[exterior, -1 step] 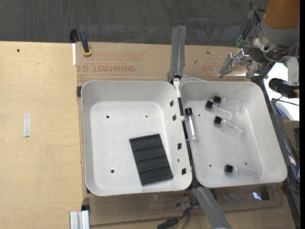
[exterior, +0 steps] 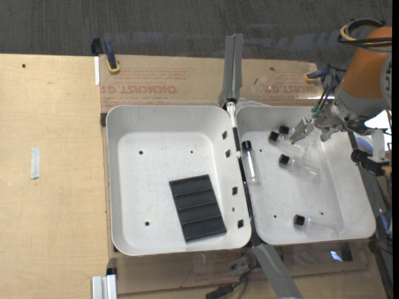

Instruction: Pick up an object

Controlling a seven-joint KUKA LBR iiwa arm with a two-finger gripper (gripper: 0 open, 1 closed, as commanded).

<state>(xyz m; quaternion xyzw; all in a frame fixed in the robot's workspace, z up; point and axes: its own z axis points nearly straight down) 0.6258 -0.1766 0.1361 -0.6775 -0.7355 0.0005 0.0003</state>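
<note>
- Near: black ribbed rectangular plastic block (exterior: 197, 208) flat in left white bin (exterior: 118, 185), well apart from arm.
- 4 clear plastic vials with black caps scattered in right white bin (exterior: 349, 229); nearest (exterior: 315, 225).
- Far: gripper (exterior: 307, 130) low over far vial (exterior: 278, 135), likely lining up; how far open, can't tell, nothing seen held.

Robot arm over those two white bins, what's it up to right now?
The grey and orange arm reaches in from the right, with its gripper low over the far part of the right bin. That bin holds several small clear vials with black caps; one vial lies right beside the gripper, another sits nearer the middle and a third lies near the front. The left bin holds a flat black ribbed block. Nothing is visibly lifted yet.
</note>
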